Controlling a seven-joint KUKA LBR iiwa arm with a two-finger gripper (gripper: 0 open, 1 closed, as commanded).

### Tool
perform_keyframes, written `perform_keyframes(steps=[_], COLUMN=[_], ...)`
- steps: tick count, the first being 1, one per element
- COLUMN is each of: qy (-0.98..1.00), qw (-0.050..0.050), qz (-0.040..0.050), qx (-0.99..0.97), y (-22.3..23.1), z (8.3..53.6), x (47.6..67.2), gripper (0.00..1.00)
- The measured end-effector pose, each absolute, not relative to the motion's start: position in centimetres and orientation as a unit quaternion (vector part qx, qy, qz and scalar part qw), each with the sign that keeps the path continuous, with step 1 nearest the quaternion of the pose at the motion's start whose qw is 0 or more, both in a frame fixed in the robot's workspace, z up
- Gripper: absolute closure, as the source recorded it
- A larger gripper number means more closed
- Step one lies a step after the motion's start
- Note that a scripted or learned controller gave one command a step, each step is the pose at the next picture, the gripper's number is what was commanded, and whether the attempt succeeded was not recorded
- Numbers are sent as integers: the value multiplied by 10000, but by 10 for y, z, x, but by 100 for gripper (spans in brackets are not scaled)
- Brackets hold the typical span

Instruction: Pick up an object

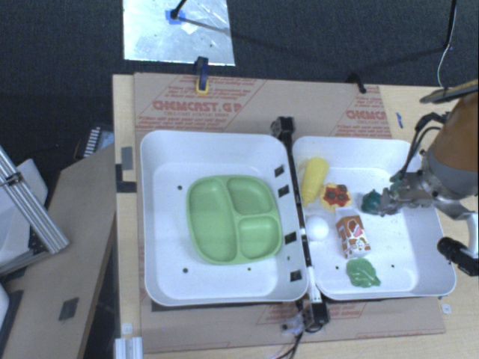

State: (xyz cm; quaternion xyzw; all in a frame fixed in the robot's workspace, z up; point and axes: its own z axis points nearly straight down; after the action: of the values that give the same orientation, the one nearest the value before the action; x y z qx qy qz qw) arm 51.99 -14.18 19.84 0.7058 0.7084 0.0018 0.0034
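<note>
My gripper (383, 201) hangs over the right bin (426, 275), reaching in from the right at its upper middle. A small dark teal object (370, 201) sits right at the gripper's tip; whether it is held is unclear. To the left lie a yellow corn-like piece (313, 178), a red and orange item (336, 196), a white ball (319, 229) and a small printed carton (352, 235). A green leafy piece (363, 273) rests near the bin's front.
The left bin (168, 275) holds a green divided plate (231, 219). A black divider with clips (293, 200) runs between the bins. The arm's grey and orange body (456, 155) overhangs the right bin's far right side.
</note>
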Motion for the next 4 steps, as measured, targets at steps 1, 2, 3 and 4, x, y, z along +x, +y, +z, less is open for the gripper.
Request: perform_keyframes(steps=[1, 2, 3, 4], qy=[7088, 7097, 7104, 7105], qw=[38, 15, 3, 5], qz=[21, 10, 9, 17], qx=[7054, 7045, 7038, 7037], y=[-142, -96, -43, 4], z=[253, 241, 230, 235], x=[522, 547, 559, 570], gripper=[100, 100, 100, 100])
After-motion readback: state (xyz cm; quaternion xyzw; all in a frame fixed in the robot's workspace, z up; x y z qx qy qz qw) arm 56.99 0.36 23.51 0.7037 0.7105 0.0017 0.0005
